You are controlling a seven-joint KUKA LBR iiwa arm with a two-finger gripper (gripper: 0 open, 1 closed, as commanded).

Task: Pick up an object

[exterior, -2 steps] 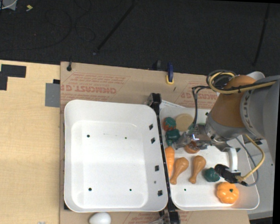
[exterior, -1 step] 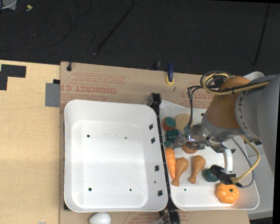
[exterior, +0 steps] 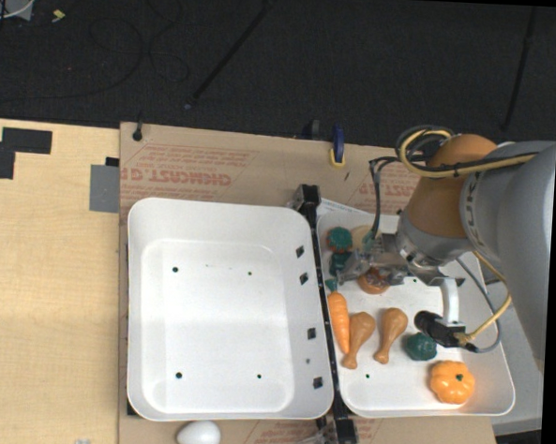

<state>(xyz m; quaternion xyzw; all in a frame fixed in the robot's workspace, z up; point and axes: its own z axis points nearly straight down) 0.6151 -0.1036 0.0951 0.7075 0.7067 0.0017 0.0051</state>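
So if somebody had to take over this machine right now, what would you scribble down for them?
Gripper: low in the right bin, near its upper left corner, among the toys. Whether it holds anything cannot be seen.
Right bin: carrot by the left wall, two drumsticks beside it, a green piece, a pumpkin at the lower right, a small round green-topped toy and a brown piece near the gripper.
Left bin: no toys seen in it. A white egg lies on the bench below it.
Done: nothing visibly lifted.
Left: grasp one toy and raise it.
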